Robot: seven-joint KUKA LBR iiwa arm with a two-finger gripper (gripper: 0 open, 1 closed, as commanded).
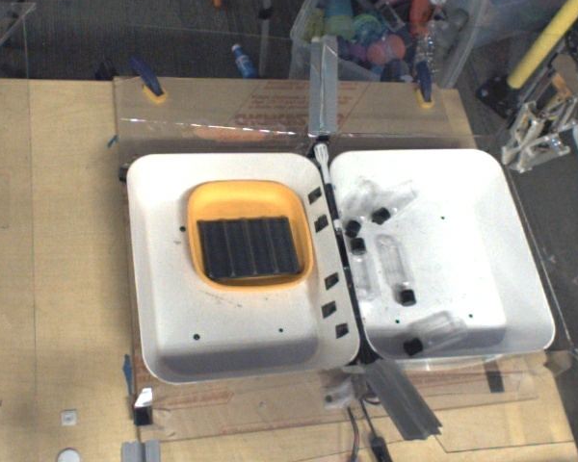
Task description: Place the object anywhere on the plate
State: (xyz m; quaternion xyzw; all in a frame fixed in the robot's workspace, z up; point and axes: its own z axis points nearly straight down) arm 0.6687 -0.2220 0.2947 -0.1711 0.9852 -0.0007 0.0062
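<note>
A: Task obj?
B: Dark ribbed block, flat on the orange plate, inside the rim, closer to the near edge. Plate in the left bin, nearer the far wall, slightly toward the seam.

A: Gripper open or closed?
B: Can't tell.

A: Edges, left bin?
B: Rounded corners, shallow walls. Bare white floor along the near side and the left side of the plate. Narrower strip btwn plate and the centre seam. Row of small black tabs along that seam, bins touching there.

A: Right bin?
B: Clutter on the seam side only: clear vials w/ black caps. One pair near the far wall, one lying mid-bin, one by the near wall. Right half bare, plenty of room.

A: Around the bins?
B: Brown board behind, held by clamps at both corners. Grey upright post at the far end of the seam. Grey bar slanting out at the near end. Wooden bench open to the left. Clear tub of coloured toys beyond the board, yellow tube top right.

A: Labels, brands, print?
B: Faint red print on the board, approx centre, too blurred to read. Vials: any marking too small to tell.
</note>
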